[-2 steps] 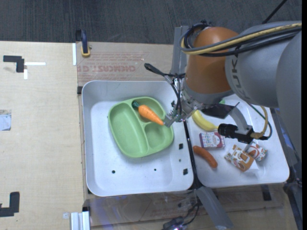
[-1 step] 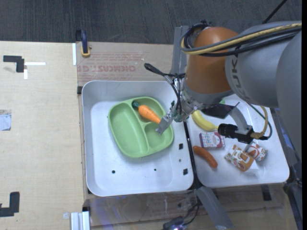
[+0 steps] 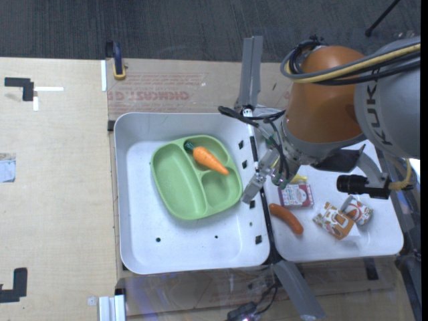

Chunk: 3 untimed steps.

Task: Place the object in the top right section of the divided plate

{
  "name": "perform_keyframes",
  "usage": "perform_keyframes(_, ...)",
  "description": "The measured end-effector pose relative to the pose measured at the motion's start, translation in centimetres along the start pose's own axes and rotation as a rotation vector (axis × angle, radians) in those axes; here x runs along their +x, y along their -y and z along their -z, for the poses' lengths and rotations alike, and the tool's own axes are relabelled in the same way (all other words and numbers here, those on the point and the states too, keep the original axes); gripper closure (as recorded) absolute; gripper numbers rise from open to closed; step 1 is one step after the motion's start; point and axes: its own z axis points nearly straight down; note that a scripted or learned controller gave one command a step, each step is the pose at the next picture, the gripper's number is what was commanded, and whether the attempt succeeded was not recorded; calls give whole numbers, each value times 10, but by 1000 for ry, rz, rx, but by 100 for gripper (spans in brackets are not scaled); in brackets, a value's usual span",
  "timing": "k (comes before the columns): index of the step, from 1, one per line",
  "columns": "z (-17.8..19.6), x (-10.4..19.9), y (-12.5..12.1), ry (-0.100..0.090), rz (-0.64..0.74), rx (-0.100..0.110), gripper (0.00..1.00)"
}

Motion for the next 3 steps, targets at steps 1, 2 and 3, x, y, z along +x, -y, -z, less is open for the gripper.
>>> perform_keyframes(1,-31,6,60,0,145,0,0)
perform_keyframes(2,-31,4,63,0,-343,0,0)
perform_keyframes(3,-21,3,62,2,-344,-1,100)
